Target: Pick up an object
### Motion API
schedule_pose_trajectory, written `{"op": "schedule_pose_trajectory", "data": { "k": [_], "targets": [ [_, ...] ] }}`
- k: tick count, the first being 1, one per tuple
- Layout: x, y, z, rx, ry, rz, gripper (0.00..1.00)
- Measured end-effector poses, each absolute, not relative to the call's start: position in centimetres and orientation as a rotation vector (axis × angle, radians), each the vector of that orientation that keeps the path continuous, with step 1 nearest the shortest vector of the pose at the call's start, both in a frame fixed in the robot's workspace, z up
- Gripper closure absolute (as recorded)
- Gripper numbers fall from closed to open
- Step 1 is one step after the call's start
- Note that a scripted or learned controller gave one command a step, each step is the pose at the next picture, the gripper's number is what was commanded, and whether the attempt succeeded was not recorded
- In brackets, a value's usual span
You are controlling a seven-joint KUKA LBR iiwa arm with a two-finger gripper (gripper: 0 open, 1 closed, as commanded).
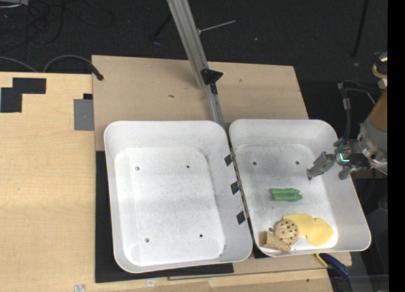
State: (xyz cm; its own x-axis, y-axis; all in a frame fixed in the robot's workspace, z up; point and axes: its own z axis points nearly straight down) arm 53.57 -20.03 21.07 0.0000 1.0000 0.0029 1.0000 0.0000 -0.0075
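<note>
Objects for picking lie in the right-hand shallow white plastic bin (278,134), all toward its near edge. Nearest the camera, at the bin's front rim, sits a small tan wedge-shaped scrap (273,241), touching a round brown disc dotted with dark holes (286,229) that looks like a cookie. Just beside the disc, on its right, is a pale yellow flat rounded piece (312,229), which overlaps or touches the disc's edge; I cannot tell which. A little farther back, apart from that cluster, a small green oblong block (285,193) lies flat on the bin floor, its long side running left to right.

Beyond and to the right of the green block, the grey two-finger gripper (315,169) hangs over the right wall of the bin, angled down and to the left. A small teal light shows at its wrist. Nothing can be seen between its fingers, and how far apart they stand cannot be made out at this size.

Left of the divider, the left-hand shallow white plastic bin (126,134) sits side by side with the first. Farthest back, a slanted grey aluminium rail (188,38) rises from the tan bench board (253,88).
</note>
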Motion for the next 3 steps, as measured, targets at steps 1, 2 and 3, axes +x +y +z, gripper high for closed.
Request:
{"op": "schedule_pose_trajectory", "data": {
  "k": [1,2,3],
  "targets": [
    [53.7,-20.1,21.3,-2.221,-2.218,0.001,0.00],
    [52.7,-19.9,16.4,-2.217,-2.215,0.005,0.00],
    [52.2,-18.9,10.6,-2.218,-2.215,0.004,0.00]
  ]
}}
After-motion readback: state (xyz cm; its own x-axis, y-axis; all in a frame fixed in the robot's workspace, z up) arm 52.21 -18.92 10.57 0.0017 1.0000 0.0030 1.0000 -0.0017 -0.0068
